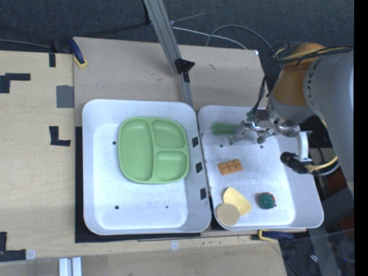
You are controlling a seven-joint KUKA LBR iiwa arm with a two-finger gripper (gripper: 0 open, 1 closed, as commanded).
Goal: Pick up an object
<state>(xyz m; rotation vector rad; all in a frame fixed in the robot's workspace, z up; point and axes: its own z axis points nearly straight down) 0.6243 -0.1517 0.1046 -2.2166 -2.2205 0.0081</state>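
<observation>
The claw (240, 133), its fingers apart, hangs at the right bin's (299, 209) 11 o'clock beside a smooth green block (222, 129), above an orange waffle-textured piece (230, 167) and a round green-red item (265, 200).

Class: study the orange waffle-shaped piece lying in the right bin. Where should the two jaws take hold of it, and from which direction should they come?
The waffle piece lies flat on the right bin's floor, apart from the other items. Probably best to come straight down from above and close the jaws across its two long edges, the narrower span. Its flat, low pose leaves no side face to grip.
</observation>
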